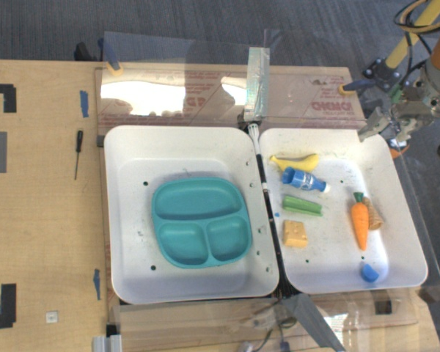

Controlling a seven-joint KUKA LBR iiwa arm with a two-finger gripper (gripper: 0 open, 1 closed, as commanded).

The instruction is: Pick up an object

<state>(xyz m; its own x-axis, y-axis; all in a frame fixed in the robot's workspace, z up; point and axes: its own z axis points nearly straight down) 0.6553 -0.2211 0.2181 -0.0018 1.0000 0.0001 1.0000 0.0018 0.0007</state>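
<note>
The tool (393, 127) is showing at the right edge among grey metal and cables, too cluttered to make out clearly. The arm (425, 86) is running off the frame's right side. A brown object (375, 218) is lying partly hidden behind the carrot (360, 225), too small to identify.

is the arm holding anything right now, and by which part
Nothing held: the end effector sits at the right bin's far corner, apart from the carrot.

The right bin (407, 218) has open floor between the green block (302, 206) and the toy carrot (360, 224) and along its near edge, while the teal divided plate (201, 222) takes up the middle of the left bin (125, 167), leaving bare floor around it.
</note>
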